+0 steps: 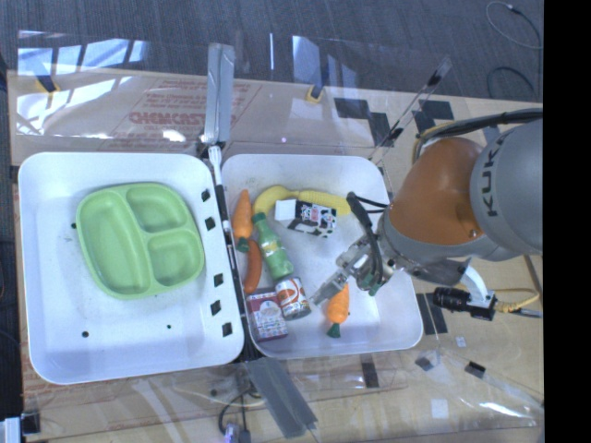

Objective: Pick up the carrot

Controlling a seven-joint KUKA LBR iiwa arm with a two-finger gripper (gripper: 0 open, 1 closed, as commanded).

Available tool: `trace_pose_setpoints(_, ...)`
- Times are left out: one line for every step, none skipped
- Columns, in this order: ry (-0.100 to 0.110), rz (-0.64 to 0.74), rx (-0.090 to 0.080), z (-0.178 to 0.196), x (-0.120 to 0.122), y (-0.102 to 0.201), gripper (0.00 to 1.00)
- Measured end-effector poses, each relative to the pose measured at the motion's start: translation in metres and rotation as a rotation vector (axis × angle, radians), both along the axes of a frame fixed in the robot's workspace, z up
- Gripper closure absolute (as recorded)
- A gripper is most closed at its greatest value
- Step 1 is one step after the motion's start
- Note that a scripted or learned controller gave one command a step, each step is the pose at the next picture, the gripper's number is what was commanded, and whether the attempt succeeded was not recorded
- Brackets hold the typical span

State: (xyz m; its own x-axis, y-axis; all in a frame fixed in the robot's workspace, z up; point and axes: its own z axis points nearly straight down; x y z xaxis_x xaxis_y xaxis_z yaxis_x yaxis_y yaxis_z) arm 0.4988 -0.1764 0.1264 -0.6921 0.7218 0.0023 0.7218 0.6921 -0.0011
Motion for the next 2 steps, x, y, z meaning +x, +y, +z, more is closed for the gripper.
trace_pose_setpoints(-0.002, 0.006, -0.001, 0.01, 0.001, 0.0, 1.0)
trace_pose_setpoints(-0.006, 0.459, -0.003, 0.078, -0.005, -0.032, 1.0)
